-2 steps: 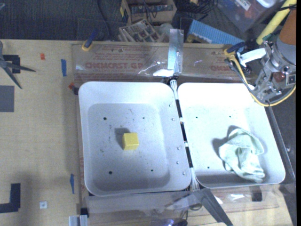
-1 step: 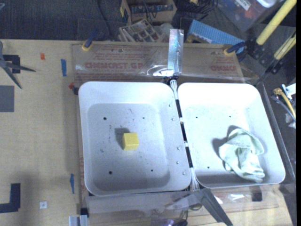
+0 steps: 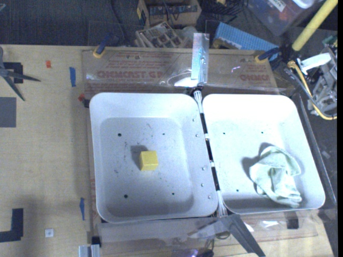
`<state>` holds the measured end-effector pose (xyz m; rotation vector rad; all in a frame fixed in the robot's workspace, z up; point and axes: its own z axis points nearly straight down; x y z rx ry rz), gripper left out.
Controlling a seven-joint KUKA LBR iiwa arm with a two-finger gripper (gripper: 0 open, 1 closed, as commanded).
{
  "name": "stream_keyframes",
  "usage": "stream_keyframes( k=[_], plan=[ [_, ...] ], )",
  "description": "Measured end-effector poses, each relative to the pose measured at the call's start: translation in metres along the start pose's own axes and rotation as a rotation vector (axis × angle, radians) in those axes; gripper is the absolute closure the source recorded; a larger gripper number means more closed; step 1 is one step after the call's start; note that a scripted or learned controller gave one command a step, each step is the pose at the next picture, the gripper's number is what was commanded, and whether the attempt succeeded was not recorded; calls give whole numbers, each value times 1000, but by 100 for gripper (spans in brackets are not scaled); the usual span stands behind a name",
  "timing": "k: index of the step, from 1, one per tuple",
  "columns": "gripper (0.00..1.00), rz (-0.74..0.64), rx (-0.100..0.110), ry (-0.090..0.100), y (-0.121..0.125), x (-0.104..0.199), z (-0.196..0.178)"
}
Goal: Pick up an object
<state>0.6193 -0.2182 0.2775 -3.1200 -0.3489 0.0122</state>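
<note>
A small yellow block (image 3: 149,160) sits near the middle of the left bin (image 3: 102,116) — nothing touching it. Right of the block, across the divider, a crumpled white cloth (image 3: 276,175) lies in the right bin (image 3: 241,111). The gripper's state cannot be told.

Camera placement: single fixed overhead view

One camera was mounted above the bench (image 3: 43,159) and looked down at a slant, far enough back to take in both white bins whole. The left bin (image 3: 102,116) and right bin (image 3: 300,122) sat side by side near the centre of the frame, with cluttered floor along the top edge beyond the bench.
</note>
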Motion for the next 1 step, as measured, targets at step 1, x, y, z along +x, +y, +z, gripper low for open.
stream_keyframes(
  k=[1],
  plan=[
    [100,-48,-1,2,6,21,17]
  ],
)
